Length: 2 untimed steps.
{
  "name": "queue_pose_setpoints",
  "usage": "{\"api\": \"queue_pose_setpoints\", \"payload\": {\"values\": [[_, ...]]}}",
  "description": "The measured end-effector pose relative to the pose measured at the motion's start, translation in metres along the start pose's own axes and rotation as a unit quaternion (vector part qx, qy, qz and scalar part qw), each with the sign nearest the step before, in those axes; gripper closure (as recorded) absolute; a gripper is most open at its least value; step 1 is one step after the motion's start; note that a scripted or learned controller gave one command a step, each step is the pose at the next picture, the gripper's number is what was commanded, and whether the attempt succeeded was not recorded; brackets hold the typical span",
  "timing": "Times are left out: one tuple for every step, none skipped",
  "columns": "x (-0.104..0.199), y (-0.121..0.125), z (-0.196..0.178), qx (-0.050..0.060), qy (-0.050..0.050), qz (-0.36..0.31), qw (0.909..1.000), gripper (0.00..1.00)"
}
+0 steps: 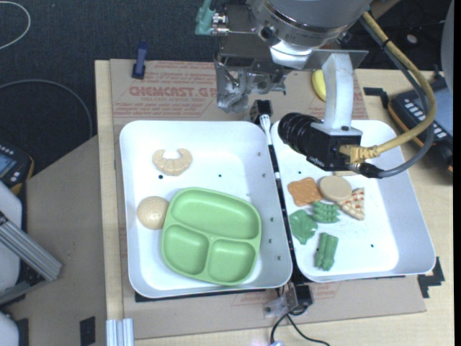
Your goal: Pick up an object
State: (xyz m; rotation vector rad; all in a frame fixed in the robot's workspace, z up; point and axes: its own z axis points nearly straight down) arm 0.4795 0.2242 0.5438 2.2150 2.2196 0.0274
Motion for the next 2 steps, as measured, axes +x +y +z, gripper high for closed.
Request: {"api": "queue_pose_setpoints", "payload": {"values": [[-0.03,-0.001,0.05,0.011,-0.005,0.003,0.9999,1.0],[-0.028,-0.001,0.037,0.007,-0.004,0.001,1.0,1.0]]}}
